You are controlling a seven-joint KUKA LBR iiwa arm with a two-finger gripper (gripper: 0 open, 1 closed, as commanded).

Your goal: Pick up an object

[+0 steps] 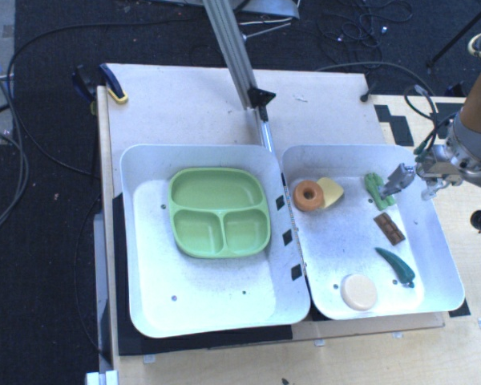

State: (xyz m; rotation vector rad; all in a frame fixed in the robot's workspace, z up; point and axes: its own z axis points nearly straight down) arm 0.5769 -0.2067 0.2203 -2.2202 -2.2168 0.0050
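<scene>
The right bin [433,239] holds several small objects: a brown ring-shaped donut [308,196] leaning against a yellow wedge [332,191], a green toy piece [374,189], a brown bar [390,228], a teal curved piece [397,265] and a cream round disc [358,291]. My gripper [414,183] hangs over the bin's upper right part, just right of the green piece. Its fingers are spread open and nothing shows between them. One fingertip [398,178] is close to the green piece.
The left bin [144,295] carries a light green divided plate [220,212]. A slanted metal pole [232,46] runs from the top down to the gap between the bins. Cables lie on the dark floor around the bench.
</scene>
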